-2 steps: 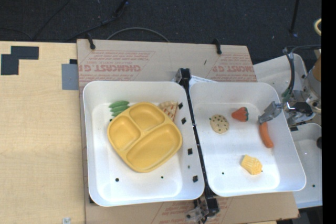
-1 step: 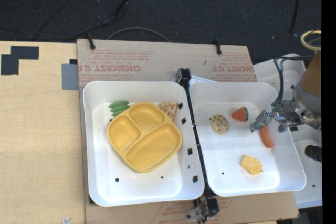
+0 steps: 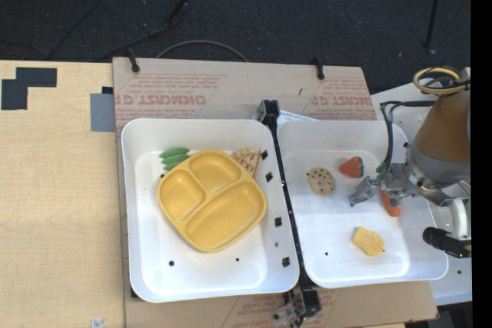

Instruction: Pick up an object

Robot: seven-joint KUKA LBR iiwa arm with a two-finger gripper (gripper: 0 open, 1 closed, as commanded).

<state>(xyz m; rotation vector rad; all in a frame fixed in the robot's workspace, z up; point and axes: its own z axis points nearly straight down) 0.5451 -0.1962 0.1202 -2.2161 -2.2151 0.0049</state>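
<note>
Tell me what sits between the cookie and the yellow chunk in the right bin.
Nothing: bare white bin floor separates the cookie from the yellow chunk, per the camera view.

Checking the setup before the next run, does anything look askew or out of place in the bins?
The yellow plastic divided plate sits skewed in the left white bin, overlapping a green leafy toy and a tan waffle-patterned piece.

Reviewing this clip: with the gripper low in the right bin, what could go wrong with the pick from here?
1. The gripper sits between the strawberry and an orange piece; it may nudge either one aside rather than grasp it.
2. The cookie lies flat, so the gripper could slide over it.
3. The orange piece lies near the right bin's wall, which may crowd a grasp.
</note>
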